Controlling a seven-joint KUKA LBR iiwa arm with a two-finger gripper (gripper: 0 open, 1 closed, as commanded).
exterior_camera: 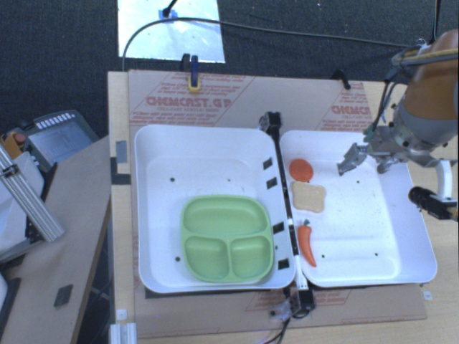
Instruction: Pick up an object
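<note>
Worktop point(122, 213): two white bins. Left bin point(154, 149): green tray point(226, 239). Right bin point(401, 242): tomato point(301, 169), bread slice point(309, 196), carrot point(306, 242) by the left wall. Your end effector point(366, 158) hovers upper right of them, holding nothing; how far open, you cannot tell. Tomato lies nearest, to its left.

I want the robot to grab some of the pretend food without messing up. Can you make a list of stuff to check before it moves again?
1. Food to grab lies in the right bin: ok. The orange-red round piece, the bread slice and the carrot sit along its left side.
2. Gripper is above that same bin: ok, over its back part.
3. Gripper is right above a food piece: not ok, it sits to the right of all three.
4. Nothing caught between the fingers already: cannot tell.
5. Green divided plate is out of the way: ok, it lies in the left bin.
</note>
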